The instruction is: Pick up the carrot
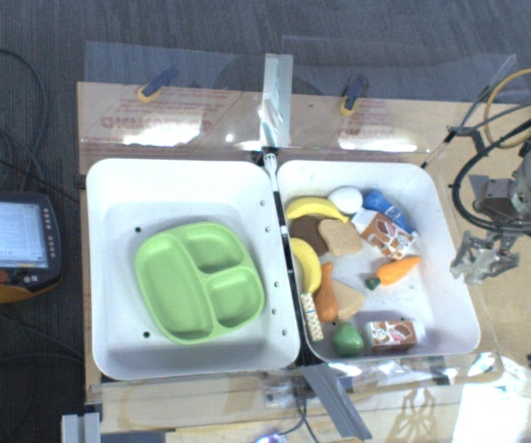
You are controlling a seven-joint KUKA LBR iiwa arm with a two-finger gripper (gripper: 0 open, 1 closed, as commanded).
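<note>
Dark grey carpet is spreading around a plywood bench (pixel 108 109), whose far side is carrying clear plastic sheets held by two small clamps. A teach pendant (pixel 11 245) with a lit screen is lying on the carpet off the bench's left side, its cable looping up and away.

Two shallow white bins are sitting side by side on the bench. The left bin (pixel 117 178) is holding a green divided plate (pixel 200 280) lying flat near its middle. The right bin (pixel 431 192) is crowded with toy food. The carrot (pixel 397 270), orange with a small green top pointing left, is lying slightly tilted in the bin's right half, just below a small carton (pixel 388 236) and near the right wall, apart from the pieces around it. A banana (pixel 309 212) is curving along the bin's left side, with a white egg (pixel 344 198) and a blue bottle (pixel 382 206) towards the far wall. A slice of bread (pixel 341 239) is lying near the middle, a green pepper (pixel 347 340) is sitting by the near wall, and a second carton (pixel 393 333) is lying beside it.

The gripper (pixel 480 258) is hanging outside the right bin, just past its right wall and level with the carrot, touching no toy. Whether its claw is spread or pressed together I cannot tell. Cables are curling above it.
</note>
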